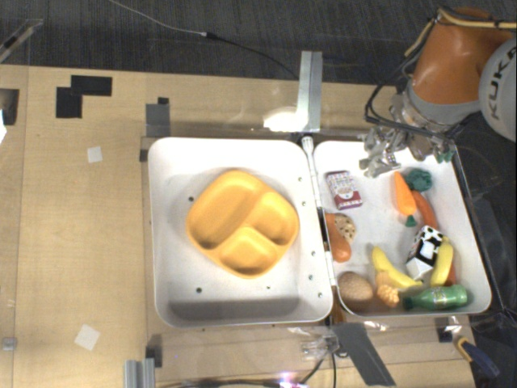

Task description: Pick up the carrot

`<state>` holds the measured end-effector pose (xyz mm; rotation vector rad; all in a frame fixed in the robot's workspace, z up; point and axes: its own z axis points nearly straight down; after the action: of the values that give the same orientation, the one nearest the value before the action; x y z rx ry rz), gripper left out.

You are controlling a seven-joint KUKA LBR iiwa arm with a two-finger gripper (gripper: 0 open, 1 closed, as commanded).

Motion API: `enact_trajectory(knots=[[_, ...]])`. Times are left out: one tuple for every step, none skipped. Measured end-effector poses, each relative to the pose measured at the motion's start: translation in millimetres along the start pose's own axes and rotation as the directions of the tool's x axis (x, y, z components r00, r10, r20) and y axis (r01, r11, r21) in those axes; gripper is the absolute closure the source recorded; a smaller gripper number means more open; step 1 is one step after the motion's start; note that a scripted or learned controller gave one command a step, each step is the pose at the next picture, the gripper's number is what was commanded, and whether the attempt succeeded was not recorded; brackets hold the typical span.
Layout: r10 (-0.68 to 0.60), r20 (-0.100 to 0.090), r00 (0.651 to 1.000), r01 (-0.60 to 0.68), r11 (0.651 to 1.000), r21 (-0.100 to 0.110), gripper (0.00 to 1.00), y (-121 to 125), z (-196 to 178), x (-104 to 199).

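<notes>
Hovering my gripper (386, 158) over the right bin's (478, 253) far edge | grip state: cannot tell | carrot (405, 195) lies just beside it toward the near side, green top (419, 179) touching, apart from the banana (390, 267).

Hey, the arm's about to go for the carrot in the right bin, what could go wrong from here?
The carrot lies close beside a second orange piece and touches the green toy, so the end effector could catch or nudge those instead. The carrot also lies at a slant, so a poorly aligned grasp might slip off it.
</notes>
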<state>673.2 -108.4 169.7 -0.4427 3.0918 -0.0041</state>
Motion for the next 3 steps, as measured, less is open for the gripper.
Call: enact_trajectory(knots=[[0.241,-0.004,0.971,-0.241,0.971,0.004,1.0,-94,-41,29],[0.236,-0.005,0.972,-0.236,0.972,0.002,0.0,-90,-40,27],[0.177,0.01,0.984,-0.177,0.984,0.008,0.0,-96,39,25]])
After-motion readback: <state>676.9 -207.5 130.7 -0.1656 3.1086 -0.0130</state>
